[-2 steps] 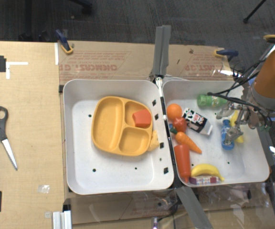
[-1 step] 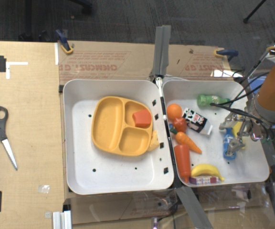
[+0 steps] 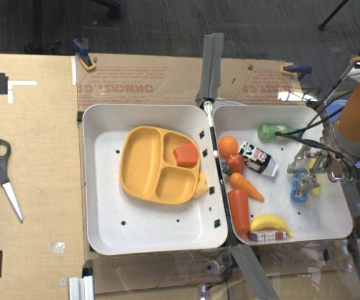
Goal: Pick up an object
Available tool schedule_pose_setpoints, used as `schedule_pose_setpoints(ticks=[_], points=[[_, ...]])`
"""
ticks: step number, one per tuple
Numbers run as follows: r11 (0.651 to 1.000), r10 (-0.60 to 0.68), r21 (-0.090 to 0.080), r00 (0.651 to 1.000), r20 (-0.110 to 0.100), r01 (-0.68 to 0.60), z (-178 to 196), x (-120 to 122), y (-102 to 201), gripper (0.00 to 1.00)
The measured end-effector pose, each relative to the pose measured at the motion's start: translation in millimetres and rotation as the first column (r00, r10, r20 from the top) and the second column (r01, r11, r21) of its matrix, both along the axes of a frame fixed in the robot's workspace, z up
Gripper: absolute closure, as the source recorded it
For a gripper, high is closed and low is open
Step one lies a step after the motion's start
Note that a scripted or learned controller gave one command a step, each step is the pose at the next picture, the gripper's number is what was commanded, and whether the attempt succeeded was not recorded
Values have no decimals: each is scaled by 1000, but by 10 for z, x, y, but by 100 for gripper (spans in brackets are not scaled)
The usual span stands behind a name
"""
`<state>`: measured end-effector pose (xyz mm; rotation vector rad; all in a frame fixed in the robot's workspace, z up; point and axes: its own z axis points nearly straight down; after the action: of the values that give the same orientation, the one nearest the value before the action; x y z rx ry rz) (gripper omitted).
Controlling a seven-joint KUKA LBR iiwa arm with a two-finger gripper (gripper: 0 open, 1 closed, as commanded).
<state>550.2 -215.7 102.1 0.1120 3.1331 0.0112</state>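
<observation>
1. The gripper [image 3: 309, 167] hangs low in the right bin [image 3: 330, 230], near that bin's right wall, with the arm's orange band [image 3: 358, 114] above it at the view's right edge.
2. Whether its metal parts are spread or pressed together cannot be told; cables and glare muddle that spot.
3. Just below the gripper lies a small blue object [image 3: 300, 189] with a yellow bit beside it. It may be touching the gripper, but a grasp is not visible.
4. A green object [image 3: 271, 131] sits near the bin's far wall, with a black cable crossing above it.
5. Along the bin's left side crowd an orange ball [image 3: 228, 145], a black-and-white carton [image 3: 257, 158], a carrot [image 3: 246, 187] and a red cylinder [image 3: 239, 210].
6. A banana [image 3: 270, 222] lies by the near wall, touching a small purple-labelled box [image 3: 266, 235].
7. Bare white floor shows between the carton and the gripper, and again right of the banana.
8. The left bin [image 3: 105, 230] holds a yellow divided tray [image 3: 142, 167] with a red block [image 3: 185, 155] in its upper right compartment; bare floor rings the tray.
</observation>
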Motion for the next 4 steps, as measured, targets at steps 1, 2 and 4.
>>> schedule_pose_setpoints(ticks=[1,2,4], points=[[993,119,-6,993,-4,-119,-82,-708,-43,100],[993,119,-9,993,2,-119,-79,-690,-52,0],[990,142,-8,990,-2,-142,-90,-647,-49,0]])
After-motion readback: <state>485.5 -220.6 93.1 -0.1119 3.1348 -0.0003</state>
